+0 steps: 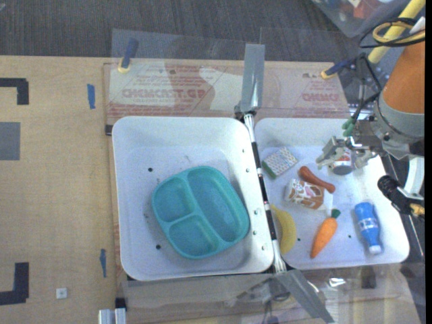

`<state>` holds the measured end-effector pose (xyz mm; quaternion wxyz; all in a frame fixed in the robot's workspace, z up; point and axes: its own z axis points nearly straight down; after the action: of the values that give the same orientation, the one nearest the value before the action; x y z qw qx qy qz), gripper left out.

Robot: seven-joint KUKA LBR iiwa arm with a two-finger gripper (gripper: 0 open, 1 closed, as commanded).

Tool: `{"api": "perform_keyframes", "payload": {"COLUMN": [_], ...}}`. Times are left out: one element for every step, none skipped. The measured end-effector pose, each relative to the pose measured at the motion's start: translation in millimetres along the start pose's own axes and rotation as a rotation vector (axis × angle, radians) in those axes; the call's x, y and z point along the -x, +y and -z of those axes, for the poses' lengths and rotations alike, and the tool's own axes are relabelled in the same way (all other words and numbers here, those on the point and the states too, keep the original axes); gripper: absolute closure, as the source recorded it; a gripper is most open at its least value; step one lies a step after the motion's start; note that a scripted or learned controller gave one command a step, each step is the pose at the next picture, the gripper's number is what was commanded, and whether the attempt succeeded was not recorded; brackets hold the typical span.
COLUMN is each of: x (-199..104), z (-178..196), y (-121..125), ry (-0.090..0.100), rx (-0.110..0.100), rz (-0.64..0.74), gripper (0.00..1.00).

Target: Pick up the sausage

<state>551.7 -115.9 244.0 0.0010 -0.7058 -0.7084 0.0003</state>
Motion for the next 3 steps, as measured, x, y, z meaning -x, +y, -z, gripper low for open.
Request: {"api": "perform_keyframes", "payload": {"x": [1, -31, -45], "z": [10, 30, -36], "y": [1, 35, -24], "ry": [-0.001, -0.002, 0.0], "rx": [0.003, 0.005, 0.0], "rz": [-0.001, -0.075, 0.257], "gripper": [1.0, 1.0, 1.0]}}
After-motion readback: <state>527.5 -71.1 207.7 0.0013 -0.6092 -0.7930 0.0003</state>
